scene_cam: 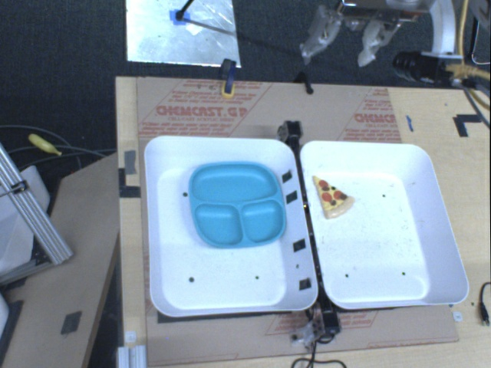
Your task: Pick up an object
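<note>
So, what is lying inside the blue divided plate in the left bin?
The blue plate shows three bare compartments with nothing in them; what lies beneath it is covered. The pizza slice lies in the right bin. The gripper hangs open above the bench.

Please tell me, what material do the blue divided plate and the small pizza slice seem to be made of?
The blue divided plate looks like moulded plastic: one even colour, rounded compartment ridges, a soft satin sheen. The pizza slice is probably a toy, of plastic or rubber; its red dots and pale crust look flat and uniform, but it is too small to be certain.
</note>
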Robot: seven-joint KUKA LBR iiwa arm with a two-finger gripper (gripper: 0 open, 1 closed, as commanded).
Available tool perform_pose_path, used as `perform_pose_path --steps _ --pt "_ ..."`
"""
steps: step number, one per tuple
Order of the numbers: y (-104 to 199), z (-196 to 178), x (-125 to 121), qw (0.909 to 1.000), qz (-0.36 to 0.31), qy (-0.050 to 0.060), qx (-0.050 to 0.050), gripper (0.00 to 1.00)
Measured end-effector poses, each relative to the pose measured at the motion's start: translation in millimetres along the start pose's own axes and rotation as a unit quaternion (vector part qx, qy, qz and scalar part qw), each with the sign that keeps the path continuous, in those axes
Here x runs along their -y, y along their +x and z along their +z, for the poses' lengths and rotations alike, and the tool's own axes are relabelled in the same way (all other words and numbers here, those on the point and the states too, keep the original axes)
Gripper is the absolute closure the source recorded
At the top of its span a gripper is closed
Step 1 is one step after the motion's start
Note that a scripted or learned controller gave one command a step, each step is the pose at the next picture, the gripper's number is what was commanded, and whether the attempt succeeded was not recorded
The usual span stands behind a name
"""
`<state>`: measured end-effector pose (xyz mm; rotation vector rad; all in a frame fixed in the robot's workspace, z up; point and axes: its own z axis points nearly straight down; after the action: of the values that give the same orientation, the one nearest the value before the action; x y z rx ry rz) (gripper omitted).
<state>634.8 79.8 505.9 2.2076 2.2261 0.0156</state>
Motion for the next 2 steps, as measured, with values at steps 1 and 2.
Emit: perform_pose_path --steps 1,2 --pt "-2.3 -5.8 -1.0 1.0 -0.001 0.002 0.001 1.0" --pt "59.4 29.0 32.3 1.0 -0.001 0.007 0.0 1.0"
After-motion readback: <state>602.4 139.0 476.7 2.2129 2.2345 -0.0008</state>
